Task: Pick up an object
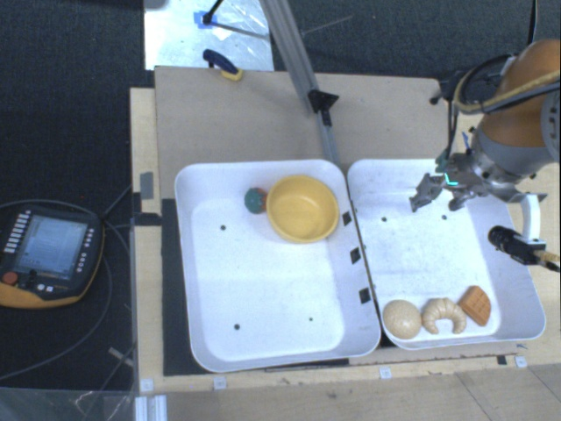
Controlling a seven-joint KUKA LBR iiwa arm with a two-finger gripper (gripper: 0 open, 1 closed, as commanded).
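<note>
Hovering over the upper part of the right bin, the gripper has its 2 fingers spread, with nothing between them. Along that bin's near edge lie a round bun, a croissant and a waffle piece. The left bin holds a yellow bowl with a green ball touching it.

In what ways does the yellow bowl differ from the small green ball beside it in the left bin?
The yellow bowl is much larger than the green ball. The bowl is pale yellow; the ball is dark green. The bowl is an open, hollow dish standing upright, while the ball is a closed round shape. Both lie in the left bin, near its far edge, right beside each other.
</note>
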